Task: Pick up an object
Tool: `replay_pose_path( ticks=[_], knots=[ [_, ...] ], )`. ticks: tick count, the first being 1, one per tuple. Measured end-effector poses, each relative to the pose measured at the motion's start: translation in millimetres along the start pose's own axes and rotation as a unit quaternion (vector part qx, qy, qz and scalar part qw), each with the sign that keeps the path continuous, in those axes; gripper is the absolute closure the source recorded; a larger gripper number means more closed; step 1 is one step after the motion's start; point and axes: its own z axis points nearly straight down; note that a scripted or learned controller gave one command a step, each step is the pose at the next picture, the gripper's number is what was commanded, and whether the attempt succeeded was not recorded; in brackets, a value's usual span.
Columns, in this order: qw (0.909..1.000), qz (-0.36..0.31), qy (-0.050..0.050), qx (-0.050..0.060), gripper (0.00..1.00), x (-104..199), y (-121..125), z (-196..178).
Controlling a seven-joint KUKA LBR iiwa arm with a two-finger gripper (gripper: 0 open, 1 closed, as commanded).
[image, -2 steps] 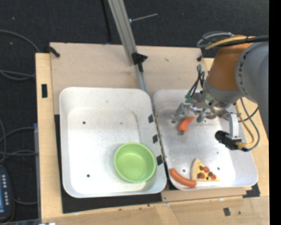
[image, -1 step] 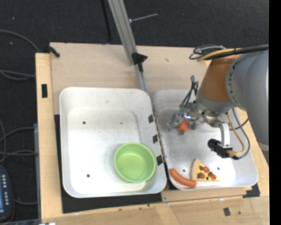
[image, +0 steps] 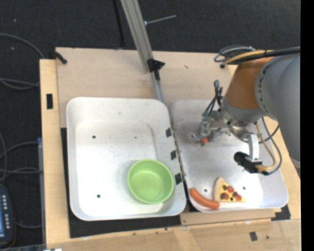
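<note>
Gripper (image: pixel 205 136) sits low over the upper middle of the right bin (image: pixel 272 190), under the orange wrist. I can't tell its state from here; cabling and the arm body clutter that spot. Nothing visibly held. Pizza slice (image: pixel 227 191) and sausage (image: pixel 204 198) lie near each other at the right bin's lower edge, well apart from the gripper. Green bowl (image: pixel 150 180) sits lower right in the left bin (image: pixel 94 140). Arm is cut off at frame right.
</note>
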Motion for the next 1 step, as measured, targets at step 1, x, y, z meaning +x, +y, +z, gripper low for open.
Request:
replay_pose_path(
  ticks=[1],
  knots=[
    [1.0000,-0.003,0.000,-0.001,1.00,-6.9,-1.2,-45.7]
  ],
)
